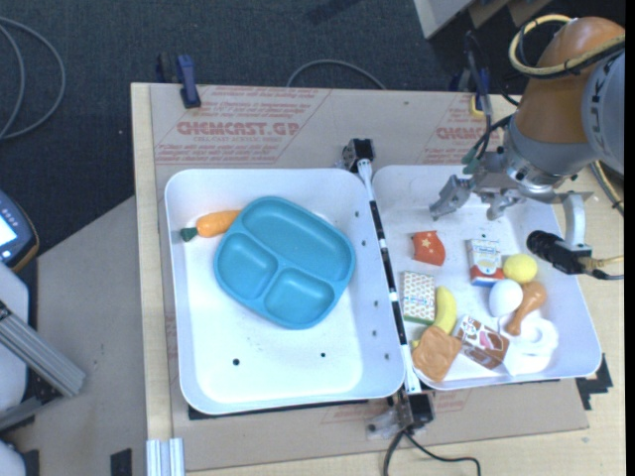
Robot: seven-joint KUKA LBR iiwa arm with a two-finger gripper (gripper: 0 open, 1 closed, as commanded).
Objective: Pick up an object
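A: What takes up the most room?

B: The bench [248, 132], carrying two white bins. The left bin [198, 345] holds a blue divided plate [285, 261] near its middle, with a toy carrot [213, 224] just beside the plate's far-left edge, toward the bin's far-left corner.

A: And the arm?

B: The grey arm [566, 117] comes in over the far-right corner of the right bin [397, 191]. Its gripper [474, 198] hangs above that bin's far edge, fingers spread apart with nothing between them.

A: So where are the things to pick?

B: All in the right bin, apart from the gripper. A red piece [429, 248] lies alone toward the middle. A small carton [485, 260] sits toward the right edge, a yellow ball [520, 268] touching it, a white egg [506, 296] just below. A drumstick [526, 305] is beside the egg. Near the left edge: a checked packet [418, 296], a banana [445, 310], and an orange wedge [435, 353] at the near-left corner. A brown wrapper [482, 341] lies next to a white lump [534, 347] along the near edge.
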